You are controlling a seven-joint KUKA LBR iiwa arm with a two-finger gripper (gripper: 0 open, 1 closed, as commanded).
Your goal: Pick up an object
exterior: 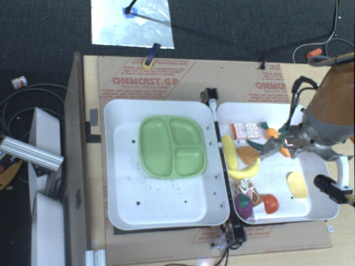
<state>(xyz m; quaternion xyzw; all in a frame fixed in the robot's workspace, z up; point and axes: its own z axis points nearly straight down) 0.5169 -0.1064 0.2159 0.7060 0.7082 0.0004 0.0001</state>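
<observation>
My gripper (257, 148) hangs low over the middle of the right bin (316, 206), reaching in from the right below the orange band of the arm (333, 101). It is open, its two fingers spread and pointing left with nothing between them. Just left of the tips lies an orange wedge (247, 154). A yellow banana (243, 173) curves below that, and a yellow corn cob (229, 151) lies along the bin's left wall. A white and red box (246, 131) and a small carrot (270, 132) sit above the gripper.
A red tomato (270, 203), a purple item (243, 205) and a small printed pack (249, 191) lie at the right bin's front. A pale yellow lemon (297, 185) sits near its right side. The left bin (119, 165) holds a green divided plate (171, 147).
</observation>
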